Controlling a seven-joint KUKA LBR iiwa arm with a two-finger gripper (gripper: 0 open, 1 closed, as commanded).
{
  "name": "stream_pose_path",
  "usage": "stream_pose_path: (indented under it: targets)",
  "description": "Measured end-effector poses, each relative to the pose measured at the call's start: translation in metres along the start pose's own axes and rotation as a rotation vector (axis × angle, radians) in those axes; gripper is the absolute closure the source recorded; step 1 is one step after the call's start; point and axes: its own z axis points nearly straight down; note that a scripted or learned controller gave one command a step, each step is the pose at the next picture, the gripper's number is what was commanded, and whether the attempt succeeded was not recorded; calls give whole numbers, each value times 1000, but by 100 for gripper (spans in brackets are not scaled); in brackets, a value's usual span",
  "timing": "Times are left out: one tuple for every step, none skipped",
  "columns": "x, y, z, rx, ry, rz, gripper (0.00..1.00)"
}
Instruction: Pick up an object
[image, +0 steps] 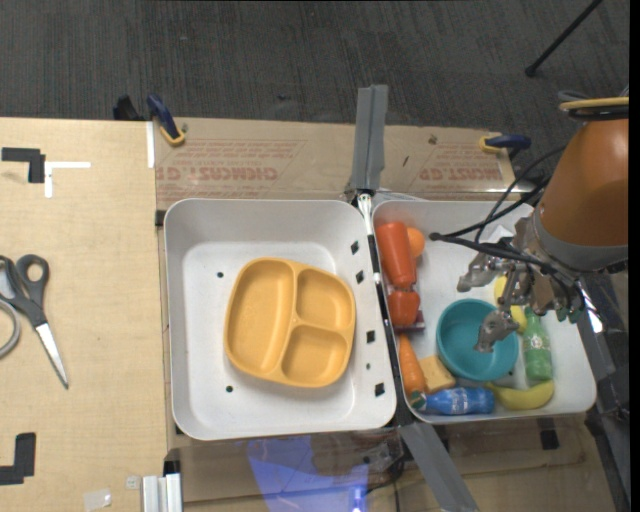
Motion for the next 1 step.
stream_pose_path:
  targets:
    - [-10,-70,108,0,-2,134,0]
